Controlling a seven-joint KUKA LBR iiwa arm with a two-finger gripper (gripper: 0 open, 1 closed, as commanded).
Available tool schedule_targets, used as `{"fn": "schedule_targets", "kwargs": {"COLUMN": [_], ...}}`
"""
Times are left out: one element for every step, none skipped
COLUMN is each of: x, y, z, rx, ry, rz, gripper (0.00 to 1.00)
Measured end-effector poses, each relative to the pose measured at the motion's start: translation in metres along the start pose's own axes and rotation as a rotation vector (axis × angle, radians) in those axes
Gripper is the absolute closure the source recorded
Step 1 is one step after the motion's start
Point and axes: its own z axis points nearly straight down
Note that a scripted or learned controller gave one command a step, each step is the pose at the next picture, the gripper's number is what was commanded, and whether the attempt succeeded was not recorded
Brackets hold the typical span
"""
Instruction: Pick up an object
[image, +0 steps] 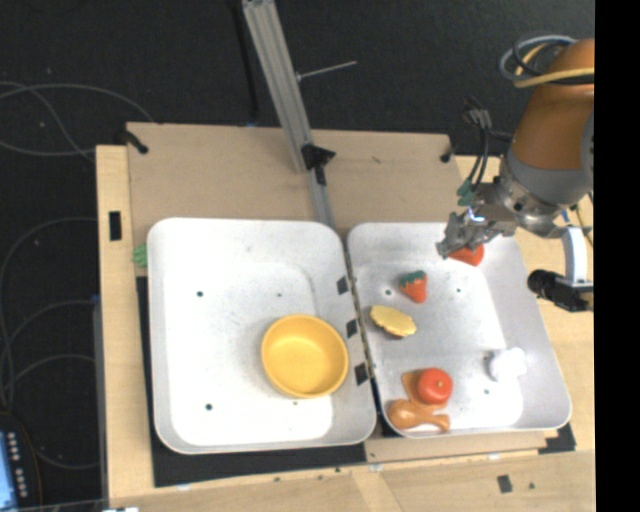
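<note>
**Even overhead light, soft picture**

The scene is brightly and evenly lit from above. The two white bins (250, 260) come close to washing out, their surfaces showing little texture (faint speckles aside). Shadows are short and soft: a thin dark rim under the yellow bowl (305, 355) and a small smudge beneath the tool (462, 240). The dark floor around the worktop (220, 170) swallows detail, with cables barely visible. Overall sharpness is modest; small things look slightly blurred, and the white lump (506, 364) nearly blends into its bin.
</note>
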Motion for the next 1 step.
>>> {"fn": "schedule_targets", "kwargs": {"x": [0.0409], "y": [-0.0065], "z": [0.0098], "rx": [0.002], "ry": [-0.001], "rz": [0.002], "gripper": [1.00]}}
